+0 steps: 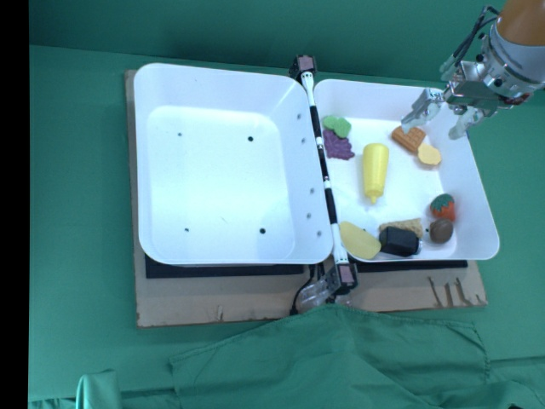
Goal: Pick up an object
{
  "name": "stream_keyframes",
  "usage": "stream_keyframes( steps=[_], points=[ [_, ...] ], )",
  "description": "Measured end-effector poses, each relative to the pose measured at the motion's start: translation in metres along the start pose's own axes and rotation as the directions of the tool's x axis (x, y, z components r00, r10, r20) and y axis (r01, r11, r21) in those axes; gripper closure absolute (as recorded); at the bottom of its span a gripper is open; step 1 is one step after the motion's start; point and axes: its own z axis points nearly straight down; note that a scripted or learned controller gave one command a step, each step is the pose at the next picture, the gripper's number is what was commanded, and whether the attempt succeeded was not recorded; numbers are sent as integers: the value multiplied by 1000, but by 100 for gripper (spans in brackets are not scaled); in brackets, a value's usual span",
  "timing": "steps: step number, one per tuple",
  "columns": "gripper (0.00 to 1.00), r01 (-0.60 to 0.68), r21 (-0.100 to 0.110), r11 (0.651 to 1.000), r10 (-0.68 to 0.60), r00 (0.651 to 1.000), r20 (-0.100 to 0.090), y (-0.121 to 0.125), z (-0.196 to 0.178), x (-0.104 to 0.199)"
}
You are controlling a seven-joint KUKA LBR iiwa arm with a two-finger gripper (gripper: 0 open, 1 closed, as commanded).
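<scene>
My gripper [442, 119] hangs over the far right part of the right bin [477, 203], fingers open and nothing between them. Just below and left of it lie an orange ridged piece [408, 138] and a pale yellow piece [429, 154]. A yellow mustard bottle [375, 170] lies in the middle of that bin. Purple grapes [338, 145] with a green piece [337, 125] sit near the divider. Along the near wall lie a yellow wedge [359, 241], a black block [398, 242], a tan piece [404, 226], a brown ball [440, 230] and a strawberry [442, 206].
The left bin [170, 100] stands beside the right one, a black-and-white divider rod [318, 156] between them. Both rest on a cardboard sheet [221, 309]. Green cloth [341, 356] bunches at the front.
</scene>
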Motion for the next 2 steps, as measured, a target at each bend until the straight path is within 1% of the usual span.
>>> stream_keyframes(
  steps=[1, 2],
  points=[
    [0, 2, 9, 1000, -2, 1000, -1, 31, 99, 12],
    [0, 0, -9, 1000, 0, 1000, 2, 39, 180, 16]
  ],
)
